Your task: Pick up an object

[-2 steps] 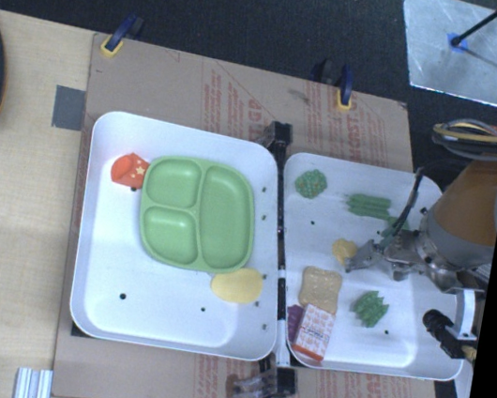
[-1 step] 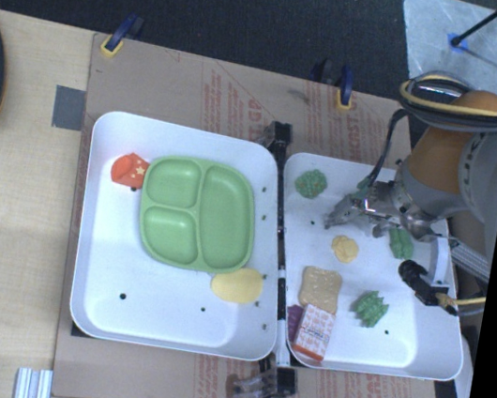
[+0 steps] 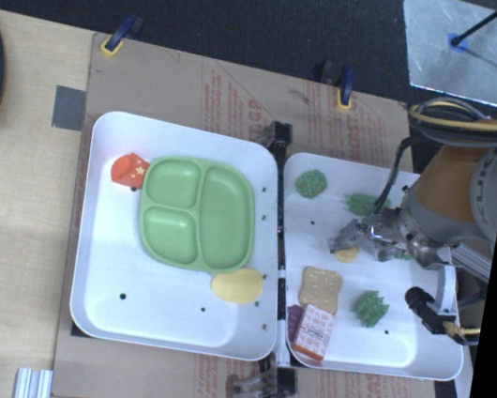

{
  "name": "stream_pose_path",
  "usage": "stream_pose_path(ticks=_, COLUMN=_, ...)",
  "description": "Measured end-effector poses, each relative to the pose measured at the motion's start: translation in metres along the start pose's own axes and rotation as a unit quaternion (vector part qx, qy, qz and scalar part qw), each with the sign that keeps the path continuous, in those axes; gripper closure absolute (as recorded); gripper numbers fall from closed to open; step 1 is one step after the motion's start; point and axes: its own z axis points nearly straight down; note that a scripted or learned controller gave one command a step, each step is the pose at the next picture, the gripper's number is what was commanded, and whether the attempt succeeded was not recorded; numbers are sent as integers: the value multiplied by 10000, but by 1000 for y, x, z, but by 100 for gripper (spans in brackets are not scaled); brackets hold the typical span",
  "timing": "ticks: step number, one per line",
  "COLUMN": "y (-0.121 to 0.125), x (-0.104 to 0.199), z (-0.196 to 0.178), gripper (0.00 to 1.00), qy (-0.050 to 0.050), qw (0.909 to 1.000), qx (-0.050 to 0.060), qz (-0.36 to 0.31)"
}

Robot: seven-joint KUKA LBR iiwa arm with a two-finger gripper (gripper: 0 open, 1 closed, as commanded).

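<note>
We see the pincer (image 3: 352, 240) low in the right bin (image 3: 410, 365), reaching in from the right on the grey arm (image 3: 449, 195) with its orange band. Its tips sit right at a small yellow piece (image 3: 345, 253), which lies just under and in front of them; whether the piece is actually clamped we cannot tell, and the gap between the tips is too blurred to judge.

Just behind the pincer, up and slightly right, lies a green leaf (image 3: 360, 203). Farther up and left of it is a green sprig (image 3: 310, 183). Below the pincer, close by, is a tan cracker (image 3: 320, 288), and beneath that a red packet (image 3: 314, 333) leaning over the bin's near edge. Down and to the right of the pincer sits another green floret (image 3: 369, 307).

Well to the left of the pincer, across the divide, the left bin (image 3: 97, 300) bears a green tray (image 3: 198, 213) with three compartments. A red toy (image 3: 129, 169) touches the tray's far left edge, and a yellow lemon (image 3: 237, 285) rests against its near right corner.
</note>
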Motion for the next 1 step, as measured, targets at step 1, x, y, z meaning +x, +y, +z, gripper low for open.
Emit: stream_pose_path(ticks=1, y=-82, x=33, z=0, gripper=0, qy=14, qw=10000, qx=16, qz=7)
